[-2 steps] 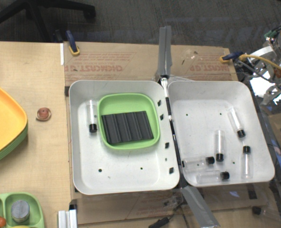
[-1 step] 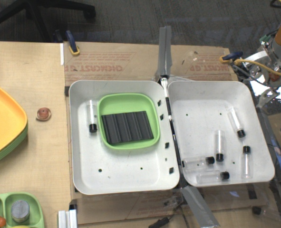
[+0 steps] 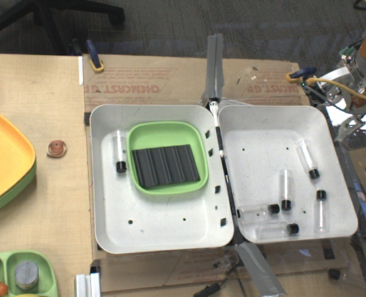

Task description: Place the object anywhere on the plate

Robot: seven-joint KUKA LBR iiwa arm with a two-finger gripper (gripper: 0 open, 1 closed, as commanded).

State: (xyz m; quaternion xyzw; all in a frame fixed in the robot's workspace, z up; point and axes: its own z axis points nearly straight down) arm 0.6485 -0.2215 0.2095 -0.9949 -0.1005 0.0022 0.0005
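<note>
A dark carpeted floor with an office-chair base lies behind the wooden worktop (image 3: pixel 40 104), on which cardboard sheets carry two shallow white bins side by side. The task's things start in the left bin (image 3: pixel 108 228): a green plate (image 3: pixel 133 138) sits in its far half, already bearing a dark ribbed slab (image 3: pixel 165 166), and one clear tube with a black cap (image 3: pixel 119 153) lies just beside the plate's left rim, on the bin floor and not on the plate. The right bin (image 3: pixel 257 129) holds several more clear tubes with black caps, scattered toward its near and right parts. The arm's end is at the far right edge, near the right bin's far corner, amid cables; the gripper (image 3: pixel 355 85) is too cluttered there to tell whether it is spread or pressed together, and nothing can be seen between it. Judging from this, the risks are plain: the tubes are round, slick and see-through, so a pinch may slip or roll one away, and a tube released on the ribbed slab or the sloped rim could roll back off the plate. Outward on the worktop lie yellow plates (image 3: pixel 3 159) at the left, a small reddish disc (image 3: pixel 57 148), and a green divided tray (image 3: pixel 15 277) at the near left corner.
</note>
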